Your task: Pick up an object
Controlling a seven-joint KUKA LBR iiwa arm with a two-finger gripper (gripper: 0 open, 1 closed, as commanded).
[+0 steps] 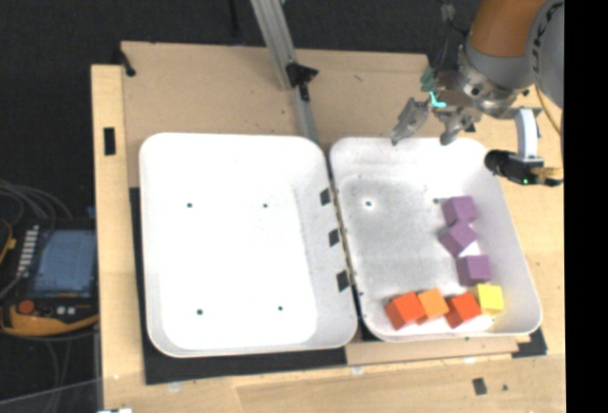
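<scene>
On the bench (218, 88), which is a light brown board with a darker cardboard sheet over its far part, I see two shallow white bins side by side. The left bin (237, 245) shows only a few small dark dots on its floor. The right bin (399, 231) has a grey, scuffed floor, and all the blocks lie in its near right part.

Three purple blocks (461, 235) stand in a short column along the right side of this bin, one after the other, close together. Below them, along the near wall, I see a row: an orange-red block (407, 309), a lighter orange block (433, 303) touching it, a red block (464, 309) and a yellow block (489, 296) at the right end.

The gripper (426, 128) hangs over the far rim of the right bin, well apart from the blocks. Its two fingers are spread wide and nothing is between them. Above it I see the grey wrist and the orange band of the arm (508, 8), which comes in from the right.

A grey metal pole (271, 22) rises at a slant from the bench between the bins. The floor around the bench is dark carpet. At the left, on this floor, lies a handheld control pendant (52, 273) with a blue screen and some cables.
</scene>
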